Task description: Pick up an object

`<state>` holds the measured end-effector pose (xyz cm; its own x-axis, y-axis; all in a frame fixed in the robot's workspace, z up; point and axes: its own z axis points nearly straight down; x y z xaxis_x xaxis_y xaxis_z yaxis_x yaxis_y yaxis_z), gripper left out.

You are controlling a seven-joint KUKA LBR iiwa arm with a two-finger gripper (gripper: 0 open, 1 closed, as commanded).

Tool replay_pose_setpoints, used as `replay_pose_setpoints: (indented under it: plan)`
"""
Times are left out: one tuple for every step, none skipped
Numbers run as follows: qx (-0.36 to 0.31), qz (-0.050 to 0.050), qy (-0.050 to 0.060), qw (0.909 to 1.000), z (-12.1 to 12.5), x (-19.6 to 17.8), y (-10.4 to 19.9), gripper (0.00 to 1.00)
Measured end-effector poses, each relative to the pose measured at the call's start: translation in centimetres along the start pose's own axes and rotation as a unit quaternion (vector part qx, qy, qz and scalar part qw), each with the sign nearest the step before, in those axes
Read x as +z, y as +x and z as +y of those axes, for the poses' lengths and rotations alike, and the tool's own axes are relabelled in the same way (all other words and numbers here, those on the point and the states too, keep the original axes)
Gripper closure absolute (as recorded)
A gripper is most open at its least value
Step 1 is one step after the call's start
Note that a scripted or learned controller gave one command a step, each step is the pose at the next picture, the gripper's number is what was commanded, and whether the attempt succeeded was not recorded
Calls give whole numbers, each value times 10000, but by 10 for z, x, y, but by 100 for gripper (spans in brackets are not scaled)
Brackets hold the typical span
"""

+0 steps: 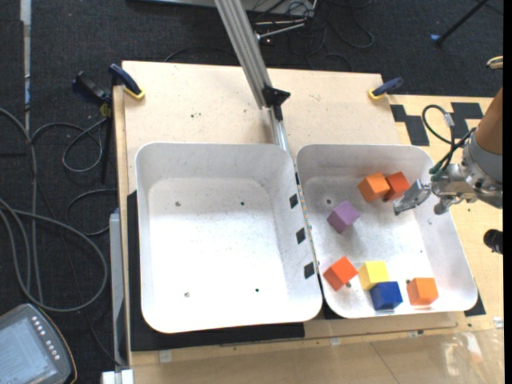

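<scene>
Several cubes lie in the right bin (448,238). Two orange cubes (374,187) (397,183) touch side by side near the far wall, and a purple cube (344,215) sits left of the middle. Along the near wall are a red-orange cube (342,272), a yellow cube (372,274), a blue cube (386,295) and an orange cube (422,291). My gripper (421,205) hangs over the bin's right part, just right of the two orange cubes. It is open, with nothing between its fingers.
The left bin (152,214) stands beside the right one, sharing a middle rim. A slanted metal bar (244,46) runs from the top down to the bins' far junction. Clamps sit at the bench's far corners.
</scene>
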<state>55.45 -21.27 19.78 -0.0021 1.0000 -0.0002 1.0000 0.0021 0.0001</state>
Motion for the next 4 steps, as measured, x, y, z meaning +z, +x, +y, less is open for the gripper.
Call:
replay_pose_setpoints:
  plan:
    - [1,0,0,10000,0,0,0,0]
    - [8,11,31,10000,-4,61,8,0]
    - [10,-1,8,10000,-4,105,9,0]
    - [11,-7,-14,10000,-3,92,8,100]
